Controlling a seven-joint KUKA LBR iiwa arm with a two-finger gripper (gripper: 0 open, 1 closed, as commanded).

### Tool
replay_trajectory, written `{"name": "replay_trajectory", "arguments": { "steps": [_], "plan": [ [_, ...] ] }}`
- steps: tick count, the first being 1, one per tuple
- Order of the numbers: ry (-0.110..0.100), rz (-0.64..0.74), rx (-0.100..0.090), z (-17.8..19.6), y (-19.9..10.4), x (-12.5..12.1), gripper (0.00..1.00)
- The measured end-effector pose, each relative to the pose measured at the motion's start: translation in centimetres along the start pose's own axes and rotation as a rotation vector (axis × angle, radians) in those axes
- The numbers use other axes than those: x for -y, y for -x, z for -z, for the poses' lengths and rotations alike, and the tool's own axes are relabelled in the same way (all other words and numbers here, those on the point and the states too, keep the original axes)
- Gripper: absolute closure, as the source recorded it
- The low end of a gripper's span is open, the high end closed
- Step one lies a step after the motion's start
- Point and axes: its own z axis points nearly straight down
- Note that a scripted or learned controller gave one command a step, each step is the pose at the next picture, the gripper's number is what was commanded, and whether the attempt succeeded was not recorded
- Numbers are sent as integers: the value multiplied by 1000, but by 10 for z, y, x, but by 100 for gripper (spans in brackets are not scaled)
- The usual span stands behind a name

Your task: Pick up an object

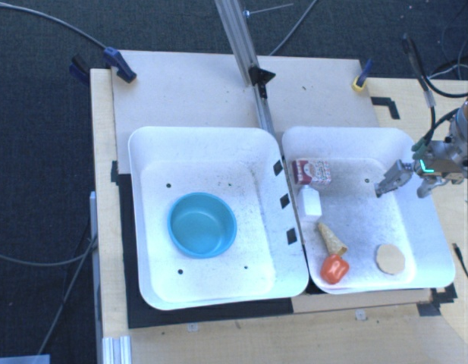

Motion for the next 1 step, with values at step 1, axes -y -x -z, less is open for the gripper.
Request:
{"name": "replay_trajectory", "arguments": {
  "steps": [1],
  "plan": [
    [3, 0, 1, 1, 0, -1, 0]
  ]
}}
